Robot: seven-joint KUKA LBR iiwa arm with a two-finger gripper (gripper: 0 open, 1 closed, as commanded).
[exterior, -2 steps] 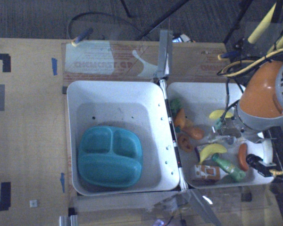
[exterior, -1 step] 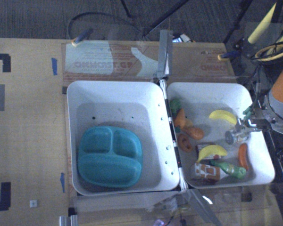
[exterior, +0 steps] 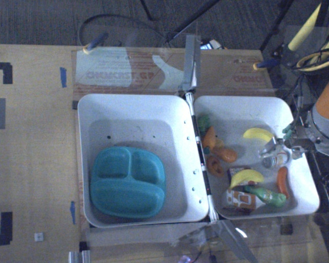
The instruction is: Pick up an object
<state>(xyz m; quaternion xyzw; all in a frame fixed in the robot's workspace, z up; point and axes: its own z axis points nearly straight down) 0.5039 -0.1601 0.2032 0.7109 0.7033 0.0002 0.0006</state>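
Observation:
My gripper [exterior: 274, 153] reaches in from the right and hangs over the right side of the right bin [exterior: 238, 106]. Just to its upper left lies a yellow banana [exterior: 257, 134]. A second banana [exterior: 245, 176] lies below and to its left. A red sausage [exterior: 283, 181] is right below it. Nothing shows held in the gripper.
The right bin also holds a green bottle [exterior: 268, 196], an orange-and-white box [exterior: 240, 199], orange toy foods [exterior: 210, 138] [exterior: 226, 154], a brown piece [exterior: 214, 166] and a green piece [exterior: 203, 122] near the divider. A teal divided plate [exterior: 127, 182] lies in the left bin [exterior: 131, 106].

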